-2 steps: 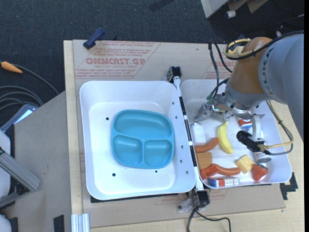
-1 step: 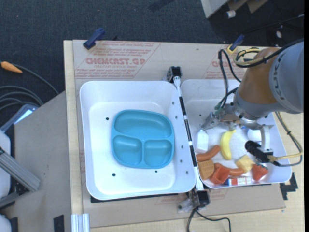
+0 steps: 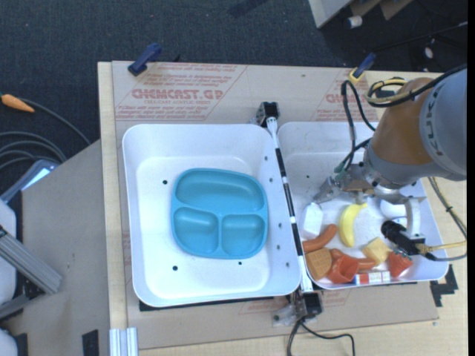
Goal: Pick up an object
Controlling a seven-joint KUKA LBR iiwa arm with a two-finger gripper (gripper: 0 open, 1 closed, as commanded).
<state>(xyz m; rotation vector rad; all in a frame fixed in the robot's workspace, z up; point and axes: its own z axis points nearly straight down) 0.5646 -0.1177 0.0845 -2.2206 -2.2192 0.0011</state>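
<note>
The arm (image 3: 438, 136) is rounded and grey, with a wide orange band. Black cables loop beside that band.

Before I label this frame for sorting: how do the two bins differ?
The left bin holds one blue divided tray, lying flat near its middle. The right bin holds several small toy foods, among them a banana and a sausage, crowded toward its near end, with the arm over it. Both are shallow and white.

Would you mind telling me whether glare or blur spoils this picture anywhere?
Camera view: even, soft lighting; the shallow white left bin looks bright but keeps its detail; the blue three-compartment plastic plate is sharp; the grey arm with the orange band looks slightly soft.
</note>
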